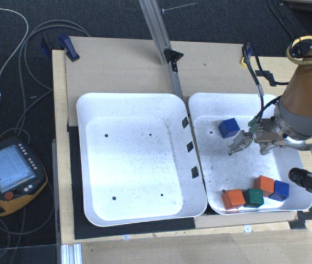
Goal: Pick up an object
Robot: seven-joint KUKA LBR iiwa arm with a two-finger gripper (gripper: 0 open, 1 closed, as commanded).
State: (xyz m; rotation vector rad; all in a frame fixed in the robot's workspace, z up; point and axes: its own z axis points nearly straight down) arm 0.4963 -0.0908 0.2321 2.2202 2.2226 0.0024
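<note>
Black carpet is seen at the far left, where a teach pendant (6,175) lies with its screen lit and grey cables looped above it. Moving right, the pale wooden counter (123,65) is reached, a blue clamp (68,48) fixed at its far left corner. On it the left bin (90,109) is set, white and speckled. A slanted aluminium post (153,21) is planted behind the seam between the two bins.

Into the right bin (211,186) now: a blue cube (228,128) is found near the far wall, lying free. Just beside it, to the right, the gripper (251,144) is held low over the bin floor, its two fingers (237,145) spread apart and nothing caught between them. The arm (307,100) is brought in from the right, its orange band tilted steeply above the grey wrist, the wrist pitched leftward toward the cube.

Along the near edge a cluster is packed: an orange block (233,198), a green block (254,197) touching it, another orange block (265,184) behind, and a second blue block (280,190) at the right end.
</note>
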